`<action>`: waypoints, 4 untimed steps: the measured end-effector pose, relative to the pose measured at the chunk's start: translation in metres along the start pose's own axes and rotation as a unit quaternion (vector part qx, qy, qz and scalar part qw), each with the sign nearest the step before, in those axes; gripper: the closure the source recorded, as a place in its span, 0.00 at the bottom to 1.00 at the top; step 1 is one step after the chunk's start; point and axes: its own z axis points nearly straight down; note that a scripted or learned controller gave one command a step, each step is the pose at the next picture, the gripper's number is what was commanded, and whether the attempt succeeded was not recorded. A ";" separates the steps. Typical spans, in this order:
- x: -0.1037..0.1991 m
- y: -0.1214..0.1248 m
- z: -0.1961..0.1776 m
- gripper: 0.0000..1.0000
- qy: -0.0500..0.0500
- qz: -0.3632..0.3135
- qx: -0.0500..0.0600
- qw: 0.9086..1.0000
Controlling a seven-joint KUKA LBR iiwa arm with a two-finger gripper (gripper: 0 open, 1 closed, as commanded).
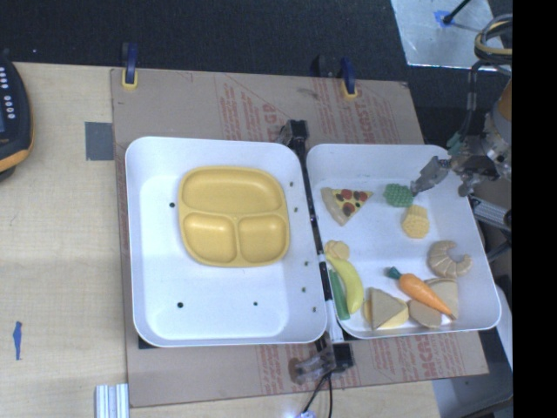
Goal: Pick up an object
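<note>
You are looking down on two shallow white bins set side by side on a sheet of brown cardboard (261, 103), which is clipped to the bench by clamps along its far edge; faint red printing runs across the sheet but is too small to read. The left bin (157, 294) holds a yellow plate (233, 214) with three compartments, smooth and rounded at its corners, lying toward the far side, so the near half of that floor is bare white. The right bin (487, 312) carries the toy food: a pizza slice (345, 203) near its far left, a green knobbly piece (399, 195) just beside a yellow corn piece (416, 221), a tan croissant (447, 258) toward the right wall, an orange carrot (422, 291) lying aslant over a cheese wedge (385, 310) and a bread slice (435, 310), and a banana (346, 284) along the left wall with a small tan biscuit (337, 251) at its far end. Open floor lies in the middle of this bin, between pizza slice and carrot. The gripper (429, 178) reaches in over the far right corner, close to the green knobbly piece; you cannot tell how its fingers stand, and nothing is seen between them.
</note>
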 end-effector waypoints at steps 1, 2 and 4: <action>-0.016 0.003 0.127 0.00 0.001 0.000 0.005 1.000; -0.018 0.006 0.110 1.00 0.000 0.000 0.001 1.000; 0.119 0.060 -0.009 1.00 0.000 -0.002 -0.002 1.000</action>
